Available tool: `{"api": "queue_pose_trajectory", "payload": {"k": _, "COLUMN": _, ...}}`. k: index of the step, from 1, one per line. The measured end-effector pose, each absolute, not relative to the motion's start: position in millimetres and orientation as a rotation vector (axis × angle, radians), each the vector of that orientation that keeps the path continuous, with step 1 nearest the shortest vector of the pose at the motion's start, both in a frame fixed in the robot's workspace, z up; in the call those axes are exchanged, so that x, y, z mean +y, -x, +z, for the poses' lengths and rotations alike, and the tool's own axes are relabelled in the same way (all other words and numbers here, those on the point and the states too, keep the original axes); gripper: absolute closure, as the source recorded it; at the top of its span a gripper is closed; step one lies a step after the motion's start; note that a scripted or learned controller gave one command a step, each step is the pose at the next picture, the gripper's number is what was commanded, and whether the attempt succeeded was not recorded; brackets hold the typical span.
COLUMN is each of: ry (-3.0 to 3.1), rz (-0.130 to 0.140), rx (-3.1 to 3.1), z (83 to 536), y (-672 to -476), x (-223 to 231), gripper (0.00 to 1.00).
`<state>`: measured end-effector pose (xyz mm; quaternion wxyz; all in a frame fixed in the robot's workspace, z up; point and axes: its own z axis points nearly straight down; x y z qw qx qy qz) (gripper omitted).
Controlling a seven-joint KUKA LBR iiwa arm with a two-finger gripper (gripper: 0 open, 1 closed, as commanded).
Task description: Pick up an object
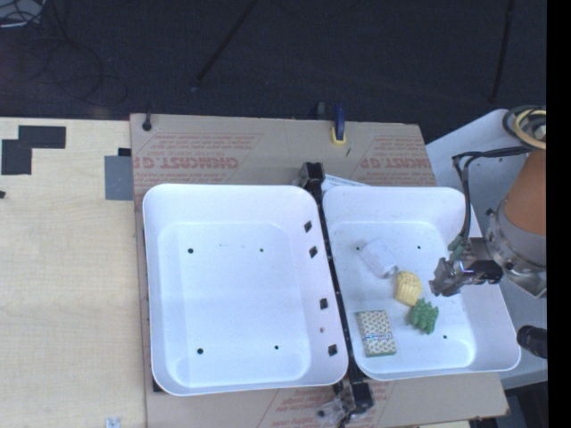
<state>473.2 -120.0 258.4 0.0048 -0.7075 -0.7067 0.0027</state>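
The right bin [393, 205] holds a yellow ribbed object [408, 287], a green knobbly object [424, 316], a small patterned packet [376, 333] and a clear plastic piece [378, 257]. My gripper [446, 283] hangs over the right side of this bin, just right of the yellow object and above the green one. The view is too small to tell how the gripper's tips stand, and nothing shows between them.
The left bin [161, 239] lies beside the right one, joined by a black clamp strip [323, 275]. Both rest on a cardboard sheet [232, 154]. A blue and yellow clamp [339, 125] stands at the cardboard's back edge.
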Motion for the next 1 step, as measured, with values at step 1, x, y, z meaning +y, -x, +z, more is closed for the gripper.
{"api": "queue_pose_trajectory", "payload": {"k": 1, "ry": 2.209, "rz": -0.012, "rx": -2.24, "z": 340.9, "y": -539.6, "x": -8.1, "gripper": 1.0}}
